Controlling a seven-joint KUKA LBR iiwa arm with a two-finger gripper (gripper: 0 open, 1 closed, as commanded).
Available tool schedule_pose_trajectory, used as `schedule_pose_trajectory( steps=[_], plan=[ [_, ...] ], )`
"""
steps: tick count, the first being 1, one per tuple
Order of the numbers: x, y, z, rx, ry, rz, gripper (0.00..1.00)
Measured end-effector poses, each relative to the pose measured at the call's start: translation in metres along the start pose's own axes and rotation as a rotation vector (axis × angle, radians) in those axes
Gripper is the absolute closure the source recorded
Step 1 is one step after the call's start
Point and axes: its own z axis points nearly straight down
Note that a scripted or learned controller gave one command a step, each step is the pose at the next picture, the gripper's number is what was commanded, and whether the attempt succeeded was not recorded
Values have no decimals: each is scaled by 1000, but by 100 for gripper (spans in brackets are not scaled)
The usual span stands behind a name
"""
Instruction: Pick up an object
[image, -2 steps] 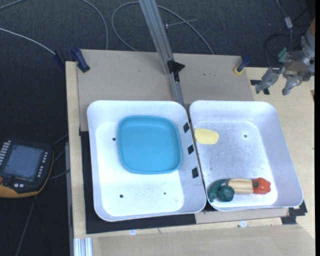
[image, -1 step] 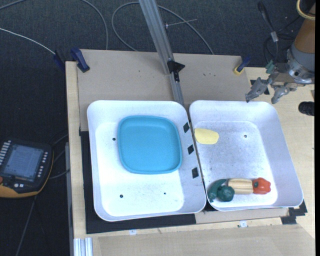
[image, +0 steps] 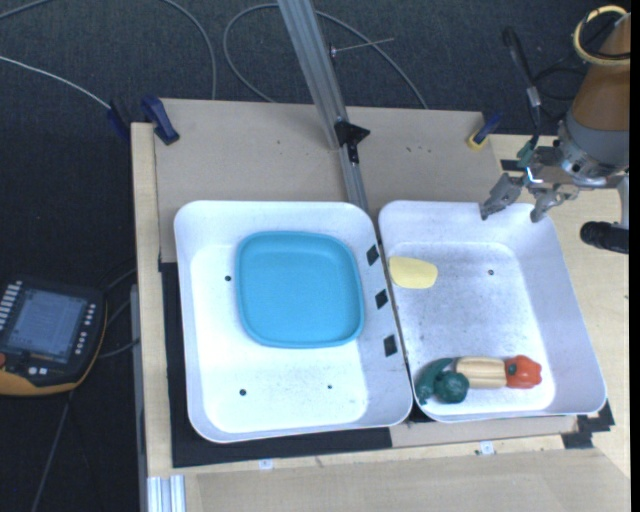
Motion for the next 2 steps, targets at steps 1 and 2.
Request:
schedule_pose_trajectory(
  steps=[1,2],
  plan=[
    [-4,-6,61,2,0,0,0],
    [-4,-4,46,-5,-1,-1,100]
  ],
)
